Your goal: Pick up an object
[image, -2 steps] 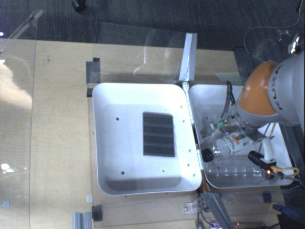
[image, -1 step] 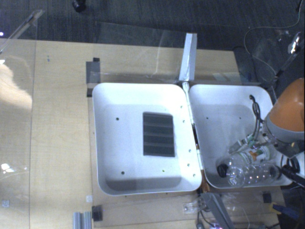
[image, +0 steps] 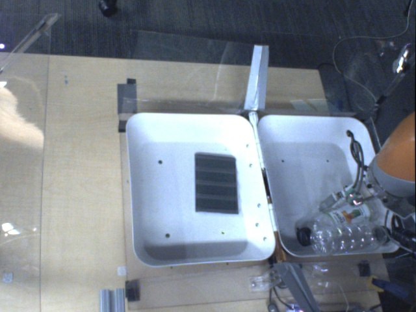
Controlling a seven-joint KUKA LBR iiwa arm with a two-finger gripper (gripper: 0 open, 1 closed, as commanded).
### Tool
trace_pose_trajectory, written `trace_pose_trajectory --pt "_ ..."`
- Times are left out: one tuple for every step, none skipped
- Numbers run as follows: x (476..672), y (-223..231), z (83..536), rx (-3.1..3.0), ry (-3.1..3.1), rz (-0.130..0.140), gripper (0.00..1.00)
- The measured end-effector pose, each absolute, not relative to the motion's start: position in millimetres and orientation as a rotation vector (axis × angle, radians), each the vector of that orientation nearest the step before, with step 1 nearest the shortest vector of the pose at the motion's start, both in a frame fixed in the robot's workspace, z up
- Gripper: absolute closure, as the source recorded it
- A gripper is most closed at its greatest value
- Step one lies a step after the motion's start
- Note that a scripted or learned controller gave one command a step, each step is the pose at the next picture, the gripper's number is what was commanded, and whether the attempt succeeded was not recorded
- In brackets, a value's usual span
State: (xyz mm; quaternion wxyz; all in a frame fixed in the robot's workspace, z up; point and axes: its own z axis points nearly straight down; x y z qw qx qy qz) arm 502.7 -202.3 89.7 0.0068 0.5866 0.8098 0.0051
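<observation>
Grey arm (image: 394, 182), orange band, black cable along wrist.

The arm (image: 398, 158) is running off the right edge, so only its orange band and a slice of grey wrist are showing. The gripper (image: 348, 200) is sitting low in the right bin (image: 305, 142), and its jaws are blending into cables and glare (too small and cluttered to tell how they are standing). The clear plastic bottle (image: 341, 234) is lying just below; whether the gripper is touching it is not readable. The bin's near right corner is being covered by the bottle and the arm's gear.
</observation>
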Motion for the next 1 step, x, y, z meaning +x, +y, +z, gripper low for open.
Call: trace_pose_trajectory --pt "506.4 -200.4 102.4 1.827 2.530 0.024 1.00"
